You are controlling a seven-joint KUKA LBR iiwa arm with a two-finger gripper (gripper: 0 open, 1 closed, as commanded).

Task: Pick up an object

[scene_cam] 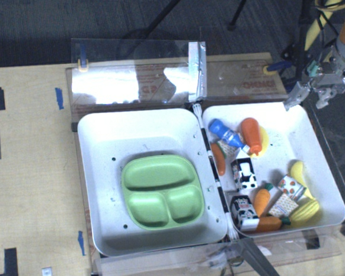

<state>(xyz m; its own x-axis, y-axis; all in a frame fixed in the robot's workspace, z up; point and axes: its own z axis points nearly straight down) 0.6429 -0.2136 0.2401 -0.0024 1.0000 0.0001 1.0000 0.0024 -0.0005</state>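
The right white bin (291, 140) holds several small items. A blue bottle (224, 133) and an orange bottle (251, 135) lie near its back left. Two black-and-white cartons (243, 173) (243, 211) lie along its left wall, and an orange carrot (262, 200) lies between them. A red-and-white box (286, 196) and yellow bananas (296, 172) rest at the front right. My gripper (311, 97) hangs over the back right corner of this bin, above the rim. Its fingers stand apart, open, with nothing between them.
The left white bin (102, 146) holds a green divided tray (163, 189). A clear plastic wall (138, 77) rises behind the bins. Cables and yellow hoses (328, 3) hang by the arm at the top right. The tan bench (27, 175) stretches to the left.
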